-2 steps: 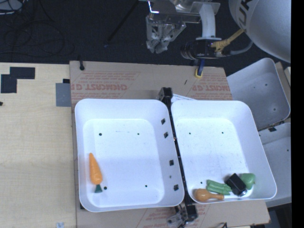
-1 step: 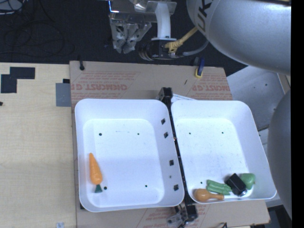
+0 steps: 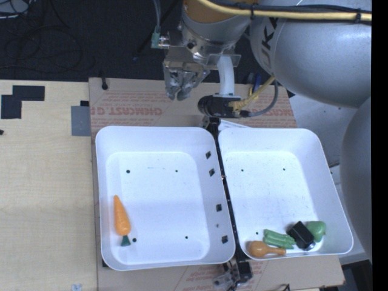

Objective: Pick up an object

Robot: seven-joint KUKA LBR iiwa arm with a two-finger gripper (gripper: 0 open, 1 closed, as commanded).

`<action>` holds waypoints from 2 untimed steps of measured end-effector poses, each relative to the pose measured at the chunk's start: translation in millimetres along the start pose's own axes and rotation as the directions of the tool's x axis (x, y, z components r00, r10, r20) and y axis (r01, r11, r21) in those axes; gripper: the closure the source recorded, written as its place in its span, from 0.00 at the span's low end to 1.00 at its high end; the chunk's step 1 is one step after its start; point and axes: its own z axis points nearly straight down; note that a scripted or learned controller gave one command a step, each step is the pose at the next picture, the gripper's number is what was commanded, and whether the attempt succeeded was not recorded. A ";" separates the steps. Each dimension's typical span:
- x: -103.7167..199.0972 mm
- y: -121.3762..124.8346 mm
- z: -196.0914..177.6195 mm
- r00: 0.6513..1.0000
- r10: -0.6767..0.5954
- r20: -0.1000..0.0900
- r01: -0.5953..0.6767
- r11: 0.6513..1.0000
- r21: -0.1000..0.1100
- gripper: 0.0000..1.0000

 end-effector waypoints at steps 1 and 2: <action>-59.1 -35.2 -13.6 1.000 0.000 -0.003 0.000 1.000 -0.007 1.00; -107.9 -85.2 -18.7 1.000 -0.001 -0.004 0.001 1.000 -0.007 1.00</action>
